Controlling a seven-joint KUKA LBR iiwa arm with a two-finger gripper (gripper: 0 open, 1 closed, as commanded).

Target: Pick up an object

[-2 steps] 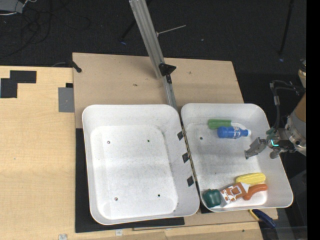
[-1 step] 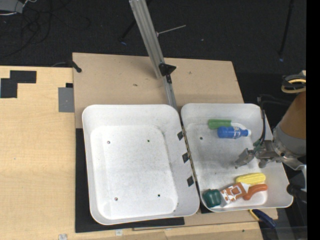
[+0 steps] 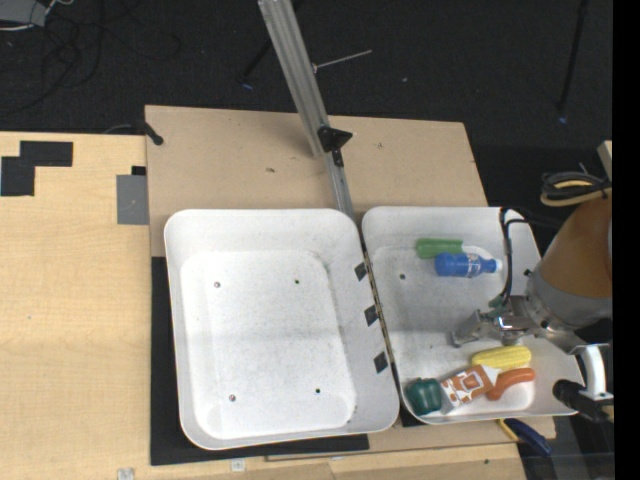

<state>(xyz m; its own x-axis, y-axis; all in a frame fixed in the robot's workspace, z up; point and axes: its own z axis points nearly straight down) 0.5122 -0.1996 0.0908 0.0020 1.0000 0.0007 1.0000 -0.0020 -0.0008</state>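
Observation:
The right bin [image 3: 400,230] holds several small objects. A green piece [image 3: 438,247] and a blue bottle [image 3: 462,265] lie side by side near its far wall. A yellow object [image 3: 503,357], an orange object [image 3: 512,378] and a white-and-orange tube [image 3: 463,386] with a dark green cap [image 3: 424,396] lie along its near edge. My gripper [image 3: 478,327] is low inside this bin, just above the yellow object and below the blue bottle in the view. Nothing is seen held in it. The arm's orange band [image 3: 585,258] is at the right.
The left bin [image 3: 260,328] stands beside the right one, with black clips [image 3: 370,313] along the shared wall. A slanted metal rail [image 3: 300,73] rises behind the bins. Cables [image 3: 570,183] lie off the bench to the right.

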